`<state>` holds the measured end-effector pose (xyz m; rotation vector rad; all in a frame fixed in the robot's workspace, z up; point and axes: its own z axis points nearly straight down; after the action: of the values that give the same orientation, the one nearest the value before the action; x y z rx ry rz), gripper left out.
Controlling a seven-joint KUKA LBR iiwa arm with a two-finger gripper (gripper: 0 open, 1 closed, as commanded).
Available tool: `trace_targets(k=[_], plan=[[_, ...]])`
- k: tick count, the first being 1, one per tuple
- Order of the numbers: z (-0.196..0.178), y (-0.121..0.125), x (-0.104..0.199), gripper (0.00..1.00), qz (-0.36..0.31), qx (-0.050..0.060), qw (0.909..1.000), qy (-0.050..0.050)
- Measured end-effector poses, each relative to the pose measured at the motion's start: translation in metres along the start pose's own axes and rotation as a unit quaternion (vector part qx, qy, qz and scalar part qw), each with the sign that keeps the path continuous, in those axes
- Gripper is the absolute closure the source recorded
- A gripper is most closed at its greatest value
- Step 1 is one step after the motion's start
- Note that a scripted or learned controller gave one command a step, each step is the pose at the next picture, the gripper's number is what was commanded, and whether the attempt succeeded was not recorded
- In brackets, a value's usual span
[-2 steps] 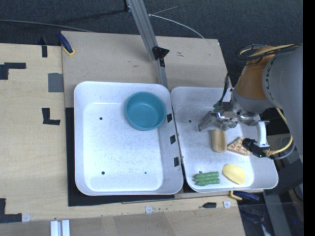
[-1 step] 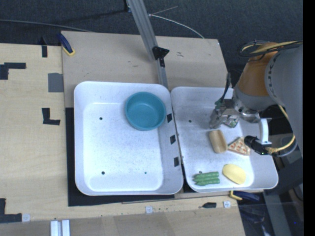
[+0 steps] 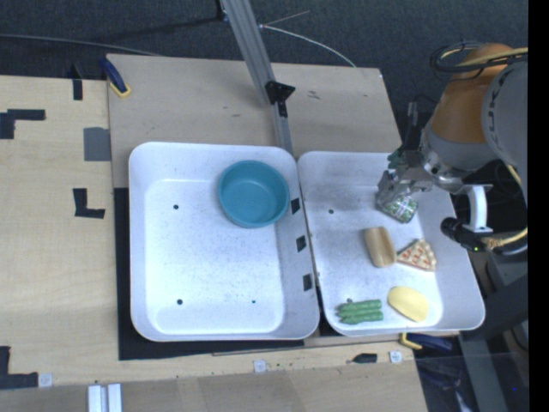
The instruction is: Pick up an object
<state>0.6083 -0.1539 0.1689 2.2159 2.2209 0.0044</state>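
Observation:
My gripper (image 3: 397, 201) hangs low over the upper part of the right bin (image 3: 343, 178), coming in from the right. Just below it a tan bread roll (image 3: 378, 245) lies in the bin, with a pizza slice (image 3: 418, 255) to the roll's right. Nearer the bin's front edge are a yellow lemon-like piece (image 3: 407, 303) and a bunch of green beans (image 3: 358, 311). A blue bowl (image 3: 253, 193) stands in the upper part of the left bin (image 3: 189, 299). A small greenish patch shows at the gripper's tip; I cannot say whether it is an object.
A grey metal pole (image 3: 257, 54) slants down from the top to the gap between the bins. The arm's orange band and grey body (image 3: 467, 118) sit over the right bin's upper right corner. Cables run along the right side.

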Motion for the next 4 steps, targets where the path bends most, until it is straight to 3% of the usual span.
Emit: trace_targets(k=[1, 2, 4], plan=[[-0.062, 0.005, 0.005, 1.00, 0.000, 0.000, 1.0000, 0.000], [-0.051, 0.005, 0.006, 1.00, 0.001, 0.003, 1.0000, 0.000], [-0.065, -0.027, 0.110, 1.00, -0.002, 0.004, 1.0000, 0.002]])
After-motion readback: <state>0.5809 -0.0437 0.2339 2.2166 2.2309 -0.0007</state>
